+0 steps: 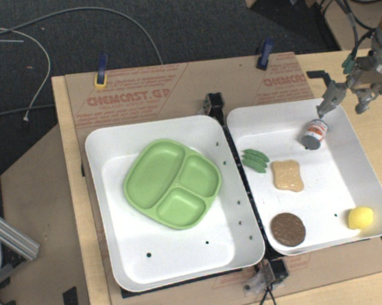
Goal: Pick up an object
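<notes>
Five loose items share the right bin (357, 155): a small can (314, 133) lying on its side at one o'clock, a green leafy piece (255, 159) at nine o'clock, tan toast (287, 176) at centre, a brown patty (287, 229) at seven o'clock, a yellow lemon (361, 218) at five o'clock.

- Even, fairly bright light from above; the two white bins (106, 193) come out almost washed out.
- Shadows are soft and short, close under the green plate (173, 184) and the small items.
- The dark floor (15, 73) loses detail.
- Overall slightly soft and grainy; the gripper (347, 98) looks blurred.
</notes>
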Available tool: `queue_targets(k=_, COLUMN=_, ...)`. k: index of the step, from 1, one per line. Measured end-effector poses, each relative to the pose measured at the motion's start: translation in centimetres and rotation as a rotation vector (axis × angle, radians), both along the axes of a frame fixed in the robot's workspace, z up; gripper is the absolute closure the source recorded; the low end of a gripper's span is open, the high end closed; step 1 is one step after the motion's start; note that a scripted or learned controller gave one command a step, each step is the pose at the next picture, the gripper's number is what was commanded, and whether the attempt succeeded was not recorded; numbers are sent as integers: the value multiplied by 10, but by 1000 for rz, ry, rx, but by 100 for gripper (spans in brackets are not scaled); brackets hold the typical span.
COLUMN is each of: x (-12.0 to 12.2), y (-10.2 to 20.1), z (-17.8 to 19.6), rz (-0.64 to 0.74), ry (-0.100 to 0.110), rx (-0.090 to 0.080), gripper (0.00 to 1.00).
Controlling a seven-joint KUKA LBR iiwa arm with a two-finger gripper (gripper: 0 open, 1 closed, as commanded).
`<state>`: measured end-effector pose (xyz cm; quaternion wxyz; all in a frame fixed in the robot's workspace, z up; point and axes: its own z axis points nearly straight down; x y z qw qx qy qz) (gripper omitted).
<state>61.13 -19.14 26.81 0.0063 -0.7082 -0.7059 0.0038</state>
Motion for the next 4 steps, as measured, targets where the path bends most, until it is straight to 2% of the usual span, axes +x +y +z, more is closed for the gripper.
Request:
queue_targets(k=1, x=2, y=1, z=8, rz=4, ry=-14, rx=-3, gripper=0)
queue_targets(k=2, x=-4, y=3, z=-36, rz=3, ry=-8, rx=-1, gripper=0)
queue_targets(k=4, x=1, y=4, z=-122, rz=4, ry=-8, rx=-1, gripper=0)
